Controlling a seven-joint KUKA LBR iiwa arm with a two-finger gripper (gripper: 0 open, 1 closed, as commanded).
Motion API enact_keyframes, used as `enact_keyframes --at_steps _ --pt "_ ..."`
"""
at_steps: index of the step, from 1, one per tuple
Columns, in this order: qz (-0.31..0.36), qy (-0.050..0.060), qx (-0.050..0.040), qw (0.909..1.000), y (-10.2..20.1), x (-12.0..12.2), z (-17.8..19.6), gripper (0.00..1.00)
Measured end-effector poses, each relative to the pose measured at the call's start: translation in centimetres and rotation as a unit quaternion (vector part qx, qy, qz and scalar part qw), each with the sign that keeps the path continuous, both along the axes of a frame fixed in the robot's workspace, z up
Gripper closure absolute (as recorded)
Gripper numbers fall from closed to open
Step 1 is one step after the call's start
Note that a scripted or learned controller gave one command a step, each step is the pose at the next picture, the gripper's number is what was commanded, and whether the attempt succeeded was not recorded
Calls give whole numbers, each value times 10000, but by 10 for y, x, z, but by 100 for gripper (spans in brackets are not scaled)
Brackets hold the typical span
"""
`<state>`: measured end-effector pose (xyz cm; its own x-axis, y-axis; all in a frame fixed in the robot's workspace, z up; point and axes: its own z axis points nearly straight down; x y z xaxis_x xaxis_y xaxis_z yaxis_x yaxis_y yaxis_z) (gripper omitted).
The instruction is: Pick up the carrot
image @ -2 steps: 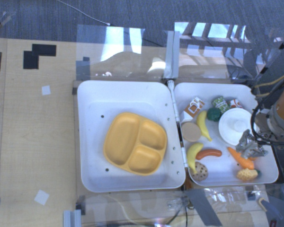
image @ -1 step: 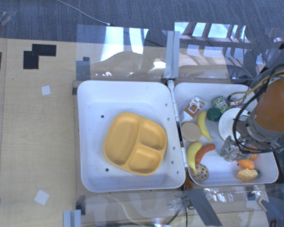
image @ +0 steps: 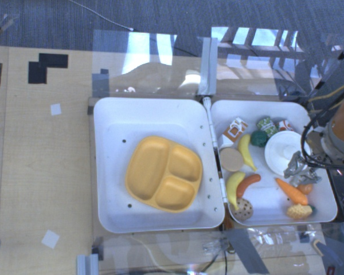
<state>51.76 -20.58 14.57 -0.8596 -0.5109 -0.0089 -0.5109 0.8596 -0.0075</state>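
Here the carrot (image: pixel 293 192) lies in the right bin (image: pixel 275 213), near its right wall, its long axis slanting with the thin tip up-left and the thick end down-right. The gripper (image: pixel 301 173) hovers just above it; whether its fingers grip anything cannot be told.

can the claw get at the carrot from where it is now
Probably yes: the claw hangs right above the carrot in the right bin, nothing lies over the carrot, and only a yellow piece sits close beside it.
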Motion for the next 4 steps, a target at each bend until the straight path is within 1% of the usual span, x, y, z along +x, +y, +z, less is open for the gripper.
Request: enact_keyframes --at_steps 1,2,3,4 --pt "1318 1 -18 9913 59 -6 -55 100" --pt "801 -10 -12 9968 36 23 0 100" --pt "2957 33 -16 9553 10 -20 -22 100" --pt "3303 -8 -28 9439 91 -27 48 100"
